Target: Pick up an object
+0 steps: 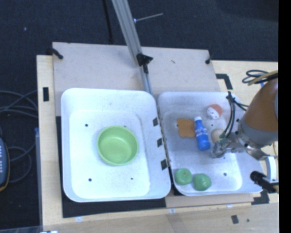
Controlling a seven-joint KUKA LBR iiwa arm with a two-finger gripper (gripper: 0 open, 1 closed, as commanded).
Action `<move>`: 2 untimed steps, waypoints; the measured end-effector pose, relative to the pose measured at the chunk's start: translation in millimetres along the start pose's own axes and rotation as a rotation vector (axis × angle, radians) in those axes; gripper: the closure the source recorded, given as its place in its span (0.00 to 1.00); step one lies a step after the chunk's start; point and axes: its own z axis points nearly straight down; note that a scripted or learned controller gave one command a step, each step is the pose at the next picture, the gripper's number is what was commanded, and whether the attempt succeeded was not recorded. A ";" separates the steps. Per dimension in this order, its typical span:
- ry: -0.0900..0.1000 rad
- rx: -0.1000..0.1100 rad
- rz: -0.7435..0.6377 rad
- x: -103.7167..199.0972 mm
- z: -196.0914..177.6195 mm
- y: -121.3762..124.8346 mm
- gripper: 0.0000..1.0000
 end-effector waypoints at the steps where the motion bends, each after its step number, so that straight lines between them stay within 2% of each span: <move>1: 0.000 -0.003 0.003 -9.7 -46.3 1.9 1.00; 2: -0.001 -0.004 0.002 -10.0 -105.0 7.2 1.00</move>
